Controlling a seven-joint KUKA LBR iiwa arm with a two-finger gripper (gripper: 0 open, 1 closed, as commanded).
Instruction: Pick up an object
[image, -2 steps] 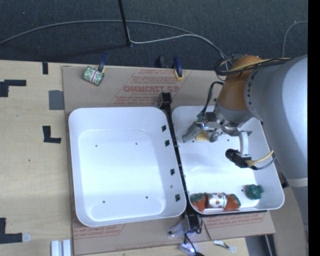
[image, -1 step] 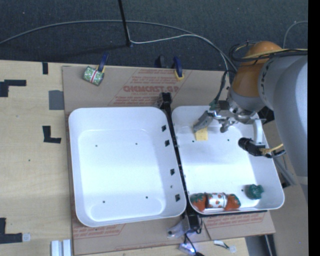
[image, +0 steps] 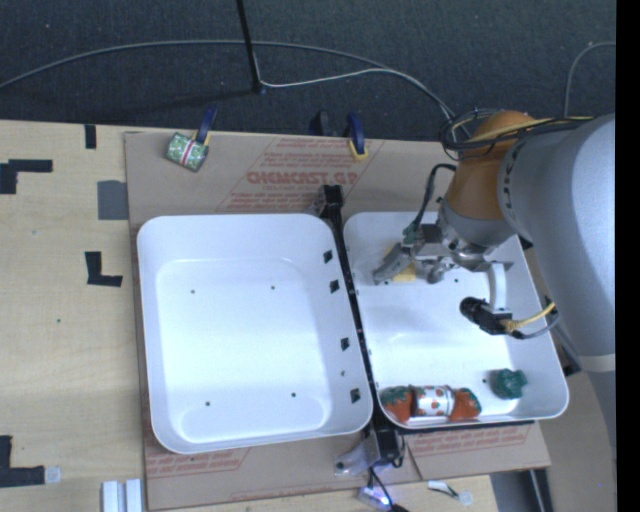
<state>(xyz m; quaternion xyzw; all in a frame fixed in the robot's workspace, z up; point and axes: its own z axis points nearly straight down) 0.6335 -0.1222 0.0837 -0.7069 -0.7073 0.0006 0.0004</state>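
My gripper (image: 411, 268) hangs low over the upper left part of the right bin (image: 400, 330), close to the bin floor. A small yellow object (image: 403, 278) lies right under it, partly hidden, and I cannot see whether it is gripped. Along the front wall of the same bin lies a red, white and orange object (image: 431, 402). A small green object (image: 507, 383) sits to its right, near the front right corner.
The left bin (image: 240, 330) stands beside the right one, parted from it by a black divider (image: 345, 300). A black connector with a yellow cable (image: 483, 314) hangs from the arm over the right bin. A green box (image: 186, 151) lies on the board behind the bins.
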